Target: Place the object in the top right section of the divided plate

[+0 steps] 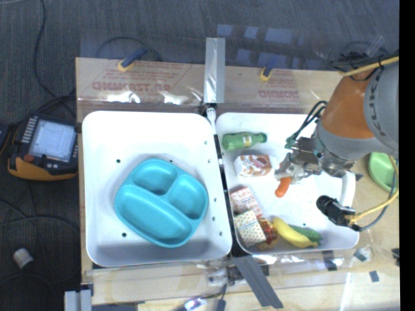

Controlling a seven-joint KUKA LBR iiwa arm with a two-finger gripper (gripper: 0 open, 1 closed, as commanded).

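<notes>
A blue divided plate [163,201] lies in the left bin [104,135], with two smaller sections on its far side and one large section near the front. My gripper [287,173] is over the middle of the right bin [324,193], well to the right of the plate. A small orange carrot [283,188] hangs from the gripper, its upper end between the fingertips. The fingers are shut on it.
In the right bin lie a green bottle [244,140], a red and white packet [253,165], two snack packets [245,214] against the left wall and a banana [290,232] at the front. A green object [382,168] sits outside the right rim.
</notes>
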